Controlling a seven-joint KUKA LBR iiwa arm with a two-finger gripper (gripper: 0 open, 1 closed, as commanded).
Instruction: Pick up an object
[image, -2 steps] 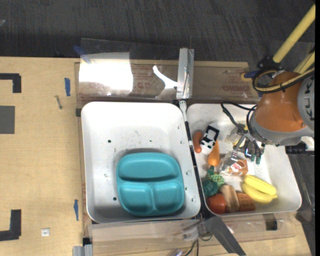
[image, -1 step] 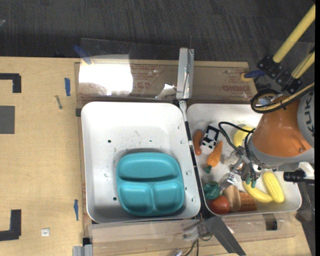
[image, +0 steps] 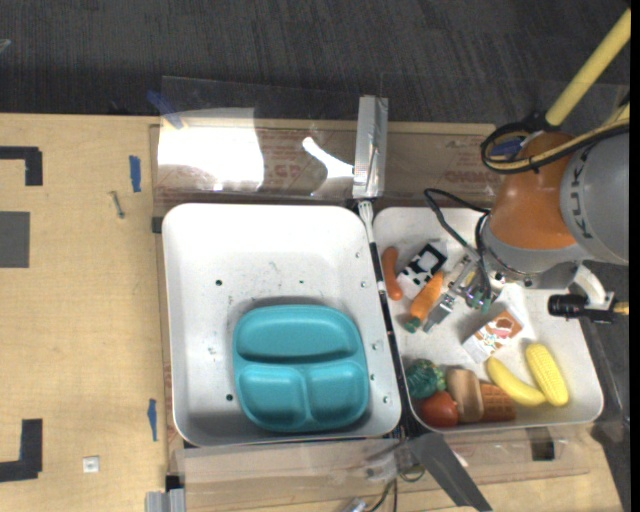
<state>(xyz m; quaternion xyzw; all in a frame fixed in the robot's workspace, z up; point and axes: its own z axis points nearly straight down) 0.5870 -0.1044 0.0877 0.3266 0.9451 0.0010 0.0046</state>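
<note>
A: Starting at the left, we've got the desk (image: 70, 330), plain brown board with a few black marks. Then the left bin (image: 200, 250), and sitting in its lower half, a teal divided tray (image: 300, 368), three compartments, flat on the bin floor.

B: Moving across the divide into the right bin (image: 585, 400), that's where the clutter is. Against the left wall, a small orange carrot-like piece (image: 391, 273). Just beside it a black-and-white card (image: 422, 262).

A: And right there, the pincer (image: 452, 297), low over the bin's upper middle. There's an orange piece (image: 427, 296) with a grey end at its tip, touching or just beside it. Whether the pincer is clenched on it or released, I cannot tell from this angle.

B: Along the bottom edge: a green leafy piece (image: 425, 379), a red tomato (image: 438, 408), then a brown bread-like piece (image: 477, 395).

A: Further right, a small red-and-white packet (image: 494, 334), a banana (image: 512, 384), and a corn cob (image: 547, 374) just beside it.

B: The arm (image: 550, 200), orange band and grey body, comes in from the upper right.
</note>
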